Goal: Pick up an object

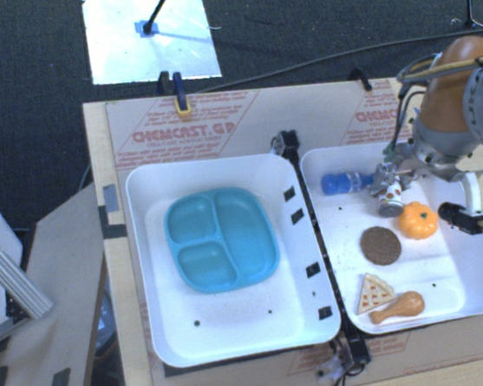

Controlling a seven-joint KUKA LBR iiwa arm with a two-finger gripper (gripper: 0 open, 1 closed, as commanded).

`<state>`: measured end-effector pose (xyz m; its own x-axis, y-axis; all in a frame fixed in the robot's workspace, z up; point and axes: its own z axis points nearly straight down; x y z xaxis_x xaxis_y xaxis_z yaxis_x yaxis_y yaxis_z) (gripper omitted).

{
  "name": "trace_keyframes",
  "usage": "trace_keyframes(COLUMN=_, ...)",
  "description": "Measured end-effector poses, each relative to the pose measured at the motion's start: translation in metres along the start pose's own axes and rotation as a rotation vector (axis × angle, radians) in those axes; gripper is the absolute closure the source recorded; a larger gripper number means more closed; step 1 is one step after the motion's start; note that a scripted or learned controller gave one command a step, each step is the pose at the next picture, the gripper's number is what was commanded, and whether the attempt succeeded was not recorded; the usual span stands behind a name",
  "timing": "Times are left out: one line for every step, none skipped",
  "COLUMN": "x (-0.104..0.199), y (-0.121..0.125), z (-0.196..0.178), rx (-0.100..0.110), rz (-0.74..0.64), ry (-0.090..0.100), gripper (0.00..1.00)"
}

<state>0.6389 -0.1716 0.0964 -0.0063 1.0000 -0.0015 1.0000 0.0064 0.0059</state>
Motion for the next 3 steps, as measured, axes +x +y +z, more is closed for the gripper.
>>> trace_keyframes(x=-0.002, y=0.011, z=-0.059, rx=-0.001, rz=0.001, ry=0.000, gripper=1.00)
trace_keyframes(x=0.000, y=0.004, z=-0.118, rx=-0.001, rz=0.001, ry=0.000, gripper=1.00)
trace_keyframes(x=0.004, y=0.004, z=-0.182, rx=-0.002, rz=-0.001, ry=-0.001, gripper=1.00)
